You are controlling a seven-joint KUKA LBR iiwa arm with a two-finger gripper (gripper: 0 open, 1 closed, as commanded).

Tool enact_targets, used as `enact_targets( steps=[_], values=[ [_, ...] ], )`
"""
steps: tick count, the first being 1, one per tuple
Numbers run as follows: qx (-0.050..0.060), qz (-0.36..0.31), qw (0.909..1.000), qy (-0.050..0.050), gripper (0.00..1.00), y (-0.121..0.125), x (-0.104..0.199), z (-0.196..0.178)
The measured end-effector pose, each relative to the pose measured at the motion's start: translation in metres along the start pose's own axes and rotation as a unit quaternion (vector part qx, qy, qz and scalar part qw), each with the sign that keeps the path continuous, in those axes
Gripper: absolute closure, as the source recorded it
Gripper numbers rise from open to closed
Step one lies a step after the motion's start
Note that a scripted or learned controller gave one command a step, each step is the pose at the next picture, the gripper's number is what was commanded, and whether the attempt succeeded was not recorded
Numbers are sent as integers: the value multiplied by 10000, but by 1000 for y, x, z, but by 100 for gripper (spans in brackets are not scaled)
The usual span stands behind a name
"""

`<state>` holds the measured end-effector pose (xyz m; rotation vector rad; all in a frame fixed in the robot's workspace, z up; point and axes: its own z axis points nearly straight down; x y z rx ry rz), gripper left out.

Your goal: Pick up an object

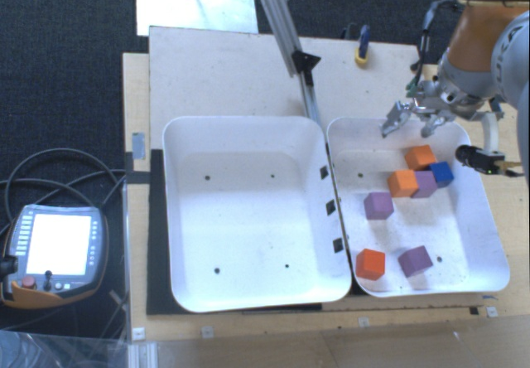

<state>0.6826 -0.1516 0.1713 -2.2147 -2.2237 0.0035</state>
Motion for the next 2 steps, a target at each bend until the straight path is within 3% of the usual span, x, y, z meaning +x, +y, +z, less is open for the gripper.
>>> enact_targets(
  steps=[1,2],
  values=[
    [-7,7,10000,-3,0,-5,-1,42],
    [-49,-4,10000,-12,100,-2,-1,27]
  ],
)
